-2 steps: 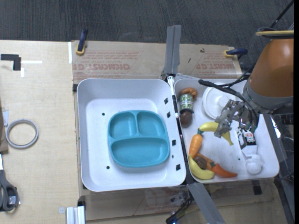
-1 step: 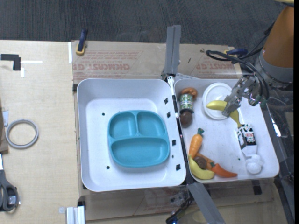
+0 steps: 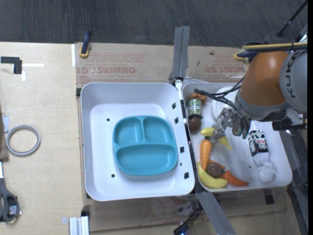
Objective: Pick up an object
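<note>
You are looking down on a pale wooden table [image 3: 39,97] with a sheet of printed brown cardboard [image 3: 127,62] laid under two shallow white plastic bins. The left bin [image 3: 93,146] has smooth rounded walls and holds a glossy teal divided plate [image 3: 145,146] with three compartments.

The right bin [image 3: 283,155] carries the loose objects. Along its left wall you have a small bottle [image 3: 195,107] with a green label, lying lengthwise, and just below it a dark brown rounded piece [image 3: 194,124]. An orange toy carrot [image 3: 205,153] lies nearly upright in the view, its top end near a small yellow piece [image 3: 215,133]. At the near corner a yellow banana [image 3: 211,178] curves along the wall, touching a brown lumpy object [image 3: 214,169] and a second orange carrot [image 3: 234,180]. Further right sit a black-and-white patterned item [image 3: 257,142] and a fluffy white ball [image 3: 266,171].

Your arm, with its bulbous orange band [image 3: 266,80], comes in from the right. The tool [image 3: 222,126] hangs over the yellow piece, its metal fingers tilted down and leftward; whether they are wide or narrow, you cannot tell from here.

On the table's left lie a grey ring of tape [image 3: 22,140] and scissors [image 3: 9,204].
</note>
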`<state>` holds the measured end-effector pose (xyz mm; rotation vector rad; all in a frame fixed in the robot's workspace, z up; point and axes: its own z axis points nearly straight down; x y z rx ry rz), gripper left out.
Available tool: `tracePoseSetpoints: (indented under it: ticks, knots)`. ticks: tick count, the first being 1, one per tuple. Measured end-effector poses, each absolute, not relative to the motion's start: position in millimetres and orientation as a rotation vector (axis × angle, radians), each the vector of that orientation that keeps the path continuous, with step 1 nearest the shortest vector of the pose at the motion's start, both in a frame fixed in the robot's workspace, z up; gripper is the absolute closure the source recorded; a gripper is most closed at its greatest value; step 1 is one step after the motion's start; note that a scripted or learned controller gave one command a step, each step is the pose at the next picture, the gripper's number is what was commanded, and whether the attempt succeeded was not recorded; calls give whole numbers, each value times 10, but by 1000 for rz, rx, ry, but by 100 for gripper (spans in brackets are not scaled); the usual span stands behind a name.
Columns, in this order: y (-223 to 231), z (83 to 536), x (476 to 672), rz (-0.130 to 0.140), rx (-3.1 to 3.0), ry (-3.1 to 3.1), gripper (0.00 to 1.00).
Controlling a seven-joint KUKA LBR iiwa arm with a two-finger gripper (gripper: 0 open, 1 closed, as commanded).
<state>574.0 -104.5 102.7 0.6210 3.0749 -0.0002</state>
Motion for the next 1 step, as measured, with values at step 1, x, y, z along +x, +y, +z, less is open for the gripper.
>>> tracePoseSetpoints:
  ticks: [1]
  knots:
    - [-664,1923,5726,-1,543,3091,100]
